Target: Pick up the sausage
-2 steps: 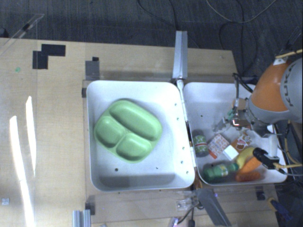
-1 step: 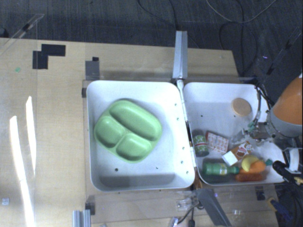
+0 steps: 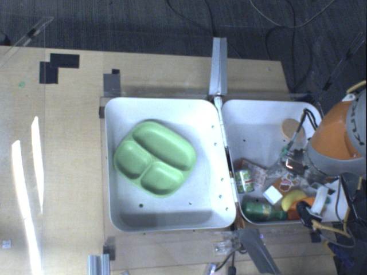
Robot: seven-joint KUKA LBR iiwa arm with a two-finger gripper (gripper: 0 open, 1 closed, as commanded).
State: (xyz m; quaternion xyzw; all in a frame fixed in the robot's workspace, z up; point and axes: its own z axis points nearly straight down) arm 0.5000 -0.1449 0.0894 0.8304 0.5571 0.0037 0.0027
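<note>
Sausage (image 3: 285,184), as far as the heap lets one tell, is the reddish-brown piece in the lower half of the right bin (image 3: 258,119). It lies just below and to the left of the gripper (image 3: 293,164), and whether the two touch cannot be made out. Whether the gripper is open or closed cannot be told either, and nothing can be seen held in it.

One arm (image 3: 338,139) reaches in from the right over the right bin's far edge, its orange band uppermost and its wrist pointing down and left into the heap.

Two white bins sit side by side. The left bin (image 3: 120,211) carries one green plate (image 3: 156,157) with three compartments. Around the sausage lie one yellow banana (image 3: 293,196), one white block (image 3: 273,195), one green bottle (image 3: 261,211) and one small printed packet (image 3: 245,180). One tan disc (image 3: 290,128) lies apart, higher up in the right bin.
</note>
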